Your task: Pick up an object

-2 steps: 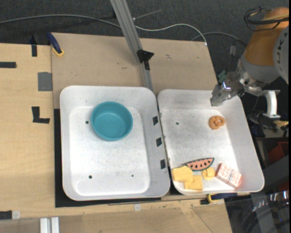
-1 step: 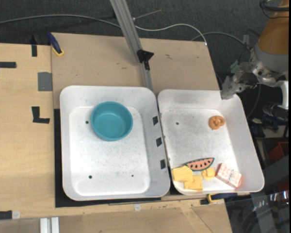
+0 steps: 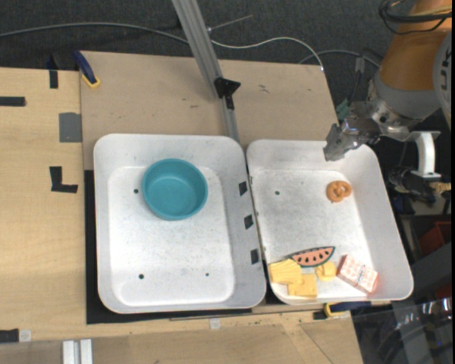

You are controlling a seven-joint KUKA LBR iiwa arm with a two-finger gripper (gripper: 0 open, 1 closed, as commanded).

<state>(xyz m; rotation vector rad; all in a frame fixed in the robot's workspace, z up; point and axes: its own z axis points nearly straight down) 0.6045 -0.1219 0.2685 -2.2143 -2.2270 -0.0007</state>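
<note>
In the right bin (image 3: pixel 387 203), one donut (image 3: pixel 338 191) lies just below the tool (image 3: pixel 335 150), whose grip state cannot be told, and looks light, stiff and best pinched across its ring, while one watermelon slice (image 3: pixel 314 257), several cheese pieces (image 3: pixel 296 277) and one box (image 3: pixel 357 273) lie farther down.

I see two bins side by side: the left bin (image 3: pixel 114 226) holds a bowl (image 3: pixel 174 189) toward its back. In the right bin (image 3: pixel 387 226), a doughnut (image 3: pixel 338 191) lies near the back, with a watermelon slice (image 3: pixel 315 256), cheese pieces (image 3: pixel 294 276) and a small box (image 3: pixel 357 273) along the front edge.
</note>
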